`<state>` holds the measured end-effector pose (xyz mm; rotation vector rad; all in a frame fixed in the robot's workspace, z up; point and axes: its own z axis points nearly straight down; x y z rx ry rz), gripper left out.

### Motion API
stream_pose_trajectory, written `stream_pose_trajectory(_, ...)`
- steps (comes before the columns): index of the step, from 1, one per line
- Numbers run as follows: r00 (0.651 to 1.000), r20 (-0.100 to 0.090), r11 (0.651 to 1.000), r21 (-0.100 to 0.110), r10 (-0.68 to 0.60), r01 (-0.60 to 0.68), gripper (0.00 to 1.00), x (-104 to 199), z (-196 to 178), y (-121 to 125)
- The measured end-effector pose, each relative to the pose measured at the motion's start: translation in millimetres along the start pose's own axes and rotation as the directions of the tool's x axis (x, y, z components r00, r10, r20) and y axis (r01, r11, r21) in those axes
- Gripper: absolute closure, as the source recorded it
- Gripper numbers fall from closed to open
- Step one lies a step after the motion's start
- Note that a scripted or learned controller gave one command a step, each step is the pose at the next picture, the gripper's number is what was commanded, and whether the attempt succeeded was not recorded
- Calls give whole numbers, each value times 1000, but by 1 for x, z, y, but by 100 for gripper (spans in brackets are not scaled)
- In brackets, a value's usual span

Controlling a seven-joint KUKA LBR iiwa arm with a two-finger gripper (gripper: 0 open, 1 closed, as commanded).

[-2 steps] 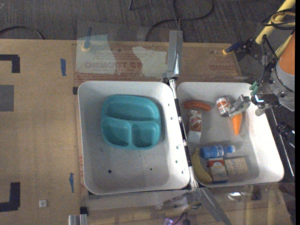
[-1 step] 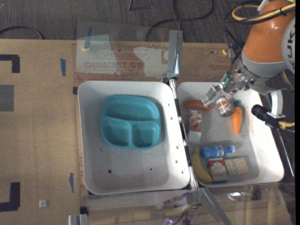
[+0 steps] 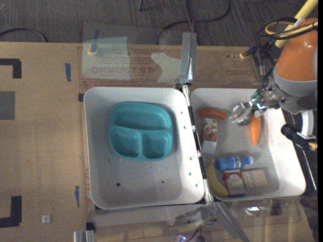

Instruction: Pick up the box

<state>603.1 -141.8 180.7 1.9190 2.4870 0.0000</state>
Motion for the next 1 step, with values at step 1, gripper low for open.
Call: stream_pose_trajectory(1,998,5,998,-7,-69,69,0,-36,93,40)
